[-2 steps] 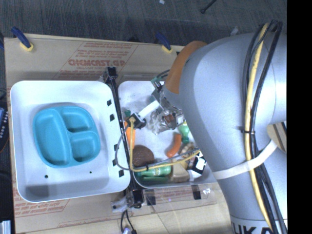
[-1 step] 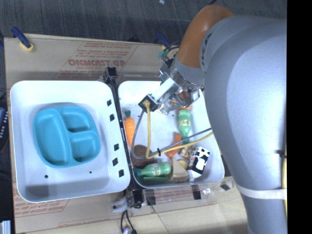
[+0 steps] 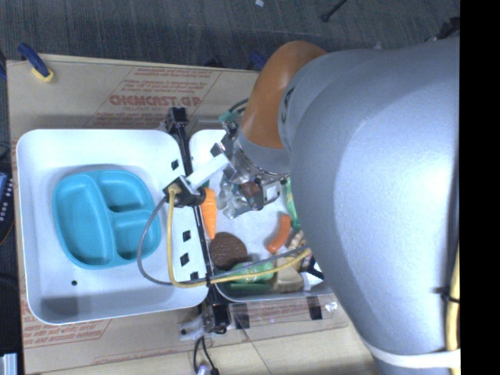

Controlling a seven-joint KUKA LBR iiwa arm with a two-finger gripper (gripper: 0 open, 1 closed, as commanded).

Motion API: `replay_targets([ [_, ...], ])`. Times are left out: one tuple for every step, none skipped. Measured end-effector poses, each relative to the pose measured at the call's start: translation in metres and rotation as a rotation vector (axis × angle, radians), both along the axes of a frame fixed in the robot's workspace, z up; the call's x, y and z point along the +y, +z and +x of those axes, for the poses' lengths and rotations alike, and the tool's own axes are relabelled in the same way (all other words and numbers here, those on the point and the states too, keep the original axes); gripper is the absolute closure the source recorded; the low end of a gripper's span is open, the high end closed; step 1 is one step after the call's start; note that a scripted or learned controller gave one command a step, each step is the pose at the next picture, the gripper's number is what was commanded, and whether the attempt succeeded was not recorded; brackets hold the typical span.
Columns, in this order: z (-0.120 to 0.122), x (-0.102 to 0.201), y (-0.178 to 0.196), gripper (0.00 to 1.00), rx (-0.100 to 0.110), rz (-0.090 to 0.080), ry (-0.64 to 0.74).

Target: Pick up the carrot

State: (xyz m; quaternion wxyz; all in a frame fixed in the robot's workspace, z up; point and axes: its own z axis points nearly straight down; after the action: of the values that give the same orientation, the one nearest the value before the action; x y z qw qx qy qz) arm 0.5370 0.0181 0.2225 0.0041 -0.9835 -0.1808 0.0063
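The carrot (image 3: 209, 214) is a long orange piece lying along the left wall of the right bin (image 3: 201, 142), just below the divider clamp. My gripper (image 3: 244, 192) hangs over the middle of that bin, a short way to the right of the carrot and slightly above it. Nothing of the carrot sits under the gripper. The large grey arm with its orange band (image 3: 275, 92) hides most of the right bin.
A brown round item (image 3: 227, 249) lies below the carrot, and a short orange-red piece (image 3: 279, 233) lies to its right. A green item (image 3: 251, 276) rests at the bin's front edge. The left bin (image 3: 31, 209) holds a blue divided tray (image 3: 101, 217). A yellow cable (image 3: 156, 270) loops across the divider.
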Motion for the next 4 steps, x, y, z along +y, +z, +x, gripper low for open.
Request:
replay_targets([
  [0.01, 0.008, 0.15, 1.0, -0.016, -0.003, -0.152],
  [-0.064, 0.095, -0.001, 1.0, 0.007, -0.007, -0.078],
  [-0.065, 0.081, -0.125, 1.0, 0.008, -0.006, -0.154],
  [-0.063, 0.144, -0.109, 1.0, -0.003, -0.004, -0.145],
])
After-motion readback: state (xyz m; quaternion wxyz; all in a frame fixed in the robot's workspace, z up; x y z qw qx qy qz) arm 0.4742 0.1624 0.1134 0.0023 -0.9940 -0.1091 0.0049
